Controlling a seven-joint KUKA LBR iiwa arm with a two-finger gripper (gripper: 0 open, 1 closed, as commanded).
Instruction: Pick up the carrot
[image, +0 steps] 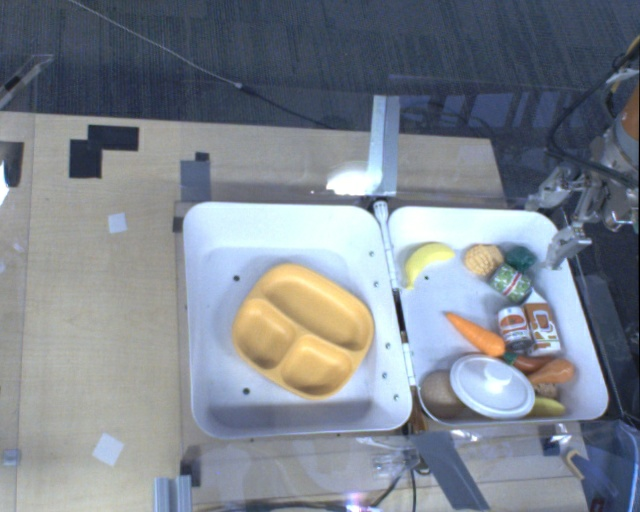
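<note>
While the arm sits at the far right edge of the frame, I see its gripper (578, 222) hanging just over the upper right corner of the right bin (590, 330), and from this angle I cannot tell how it is set; nothing is caught in it. My target, the carrot (474, 334), lies near the middle of that right bin, tilted with its thin tip toward the upper left and its thick end toward the lower right, well apart from the gripper. Just right of it stand two small cans (528, 329) side by side. Below it a white bowl (491, 386) rests upside down, with a brown potato (438, 391) tucked against its left side. Toward the top of the same bin I can make out a yellow banana (428, 262), a corn cob (483, 260) and a green-labelled can (511, 284). Over in the left bin (205, 330), a yellow divided plate (302, 328) sits in the centre, turned at a slant.
</note>
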